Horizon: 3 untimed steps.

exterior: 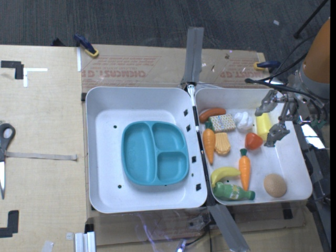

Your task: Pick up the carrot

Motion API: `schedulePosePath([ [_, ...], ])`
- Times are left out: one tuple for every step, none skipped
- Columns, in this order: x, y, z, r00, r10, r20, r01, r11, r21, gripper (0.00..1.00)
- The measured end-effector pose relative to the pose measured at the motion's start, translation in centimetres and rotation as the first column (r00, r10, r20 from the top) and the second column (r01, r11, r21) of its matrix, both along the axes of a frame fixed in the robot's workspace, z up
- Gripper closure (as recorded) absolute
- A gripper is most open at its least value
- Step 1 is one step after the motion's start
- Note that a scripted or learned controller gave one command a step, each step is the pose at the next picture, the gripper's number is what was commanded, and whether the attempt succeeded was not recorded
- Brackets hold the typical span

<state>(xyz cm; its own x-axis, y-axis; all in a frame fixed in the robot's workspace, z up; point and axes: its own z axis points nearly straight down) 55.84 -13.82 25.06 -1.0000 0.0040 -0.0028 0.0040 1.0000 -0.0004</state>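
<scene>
Two carrots lie in the right bin (294, 156). One carrot (244, 170) is near the middle, its green top pointing to the far side. The other carrot (209, 145) is by the bin's left wall. My gripper (268, 123) hangs over the right bin's far right part, up and to the right of the middle carrot and apart from both. It is open, with one finger (264, 105) far and one (276, 133) near. Between them, lower down, a yellow piece (262, 124) shows, with a red tomato (253, 141) just beside the near finger.
The right bin also holds a sausage (212, 113), a speckled block (222, 122), a white garlic (242, 119), a waffle-like piece (223, 144), a banana (224, 174), a green bottle (234, 192) and a brown ball (274, 185). A blue divided plate (155, 152) fills the left bin (100, 140).
</scene>
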Motion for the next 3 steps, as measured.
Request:
schedulePosePath([
  [-0.5,4.1,-15.7,0.987,-0.162,0.001,0.162,0.987,0.0,0.0],
  [-6.0,2.4,-15.8,0.968,-0.252,0.001,0.252,0.968,0.0,0.0],
  [-5.7,2.4,-14.8,0.969,-0.249,0.006,0.249,0.969,0.0,1.0],
])
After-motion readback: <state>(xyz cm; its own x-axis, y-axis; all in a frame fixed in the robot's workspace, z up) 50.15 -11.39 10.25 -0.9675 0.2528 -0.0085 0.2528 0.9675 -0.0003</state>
